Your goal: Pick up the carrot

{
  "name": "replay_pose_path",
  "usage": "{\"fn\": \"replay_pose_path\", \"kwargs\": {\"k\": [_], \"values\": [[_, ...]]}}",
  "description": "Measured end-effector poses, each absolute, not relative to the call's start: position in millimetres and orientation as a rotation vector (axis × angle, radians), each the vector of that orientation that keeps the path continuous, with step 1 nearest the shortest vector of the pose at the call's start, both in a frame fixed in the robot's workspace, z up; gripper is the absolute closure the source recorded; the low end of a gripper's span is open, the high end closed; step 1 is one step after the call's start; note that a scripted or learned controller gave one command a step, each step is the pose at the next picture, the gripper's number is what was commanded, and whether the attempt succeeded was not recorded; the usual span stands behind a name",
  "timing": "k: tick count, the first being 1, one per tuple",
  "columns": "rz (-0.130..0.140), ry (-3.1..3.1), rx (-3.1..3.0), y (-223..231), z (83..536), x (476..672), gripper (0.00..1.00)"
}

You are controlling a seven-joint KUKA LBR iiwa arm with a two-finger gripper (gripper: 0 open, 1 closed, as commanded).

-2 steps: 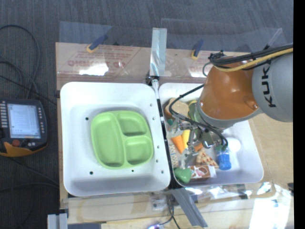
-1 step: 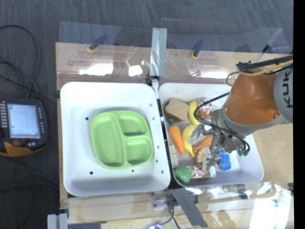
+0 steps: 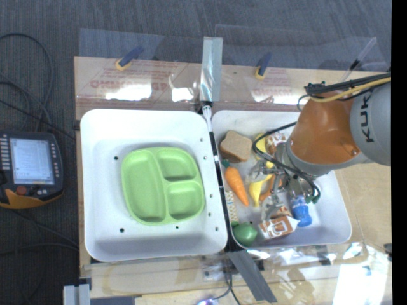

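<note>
- At the lower edge of the right bin (image 3: pixel 340 230) a green round fruit (image 3: pixel 245 234) sits in the lower-left corner, with a small printed carton (image 3: pixel 278 226) just to its right and a blue bottle (image 3: pixel 301 211) beside that.
- The gripper (image 3: pixel 278 192) hangs over the middle of the right bin, amid yellow items (image 3: pixel 257 189); whether its jaws are open or closed I cannot tell.
- The carrot (image 3: pixel 237 185) lies on the bin floor near the bin's left wall, just left of the gripper, tip pointing toward the lower right; nothing grips it.
- The left bin (image 3: pixel 102 132) holds a green divided tray (image 3: pixel 163 184) at its centre.
- A tan bread slice (image 3: pixel 236 146) rests above the carrot, in the right bin's upper left.
- The arm's orange band (image 3: pixel 324 132) and grey body (image 3: pixel 381 122) enter from the right of the frame.
- A teach pendant (image 3: pixel 28 167) lies at the far left, on the dark floor.
</note>
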State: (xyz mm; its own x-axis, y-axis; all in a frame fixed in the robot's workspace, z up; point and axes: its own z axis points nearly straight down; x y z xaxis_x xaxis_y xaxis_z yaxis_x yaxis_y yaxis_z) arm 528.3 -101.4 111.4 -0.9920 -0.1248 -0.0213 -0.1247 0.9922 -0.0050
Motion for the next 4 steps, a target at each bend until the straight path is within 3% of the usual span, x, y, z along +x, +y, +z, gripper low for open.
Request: {"fn": "replay_pose_path", "kwargs": {"k": [1, 2, 4], "values": [[-0.006, 3.121, -0.249, -98, 90, 595.9, 0.00], [0.002, 3.119, 0.305, -18, 187, 607.9, 0.00], [-0.001, 3.005, 0.919, -27, 183, 494.5, 0.00]]}}
